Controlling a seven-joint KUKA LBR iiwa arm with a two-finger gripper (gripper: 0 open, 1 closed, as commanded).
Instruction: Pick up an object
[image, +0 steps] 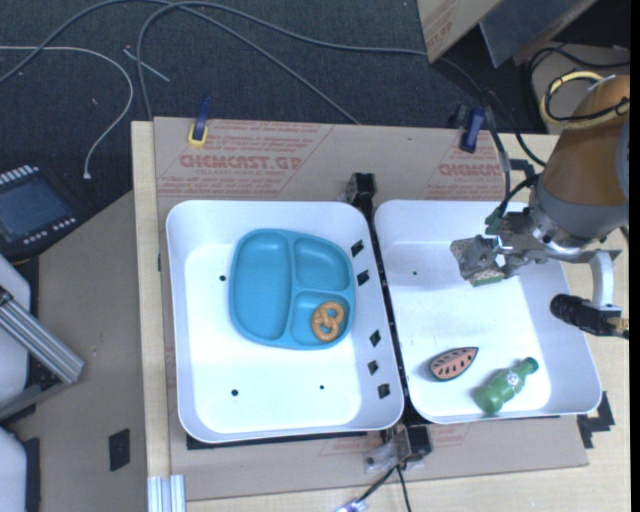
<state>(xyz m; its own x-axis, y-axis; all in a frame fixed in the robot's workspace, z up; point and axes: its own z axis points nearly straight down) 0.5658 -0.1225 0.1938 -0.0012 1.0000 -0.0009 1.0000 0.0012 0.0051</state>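
Item: grey two-finger gripper (484, 262), hanging over the far part of the right-hand shallow white bin (440, 312); whether it is open, closed or gripping cannot be told.

Candidates: red watermelon-slice toy (453, 363) and green plastic bottle (503, 387), both lying near that bin's near edge, well apart from the gripper.

Risk: descending here is likely closing on bare floor; the round bottle is likely rolling away.
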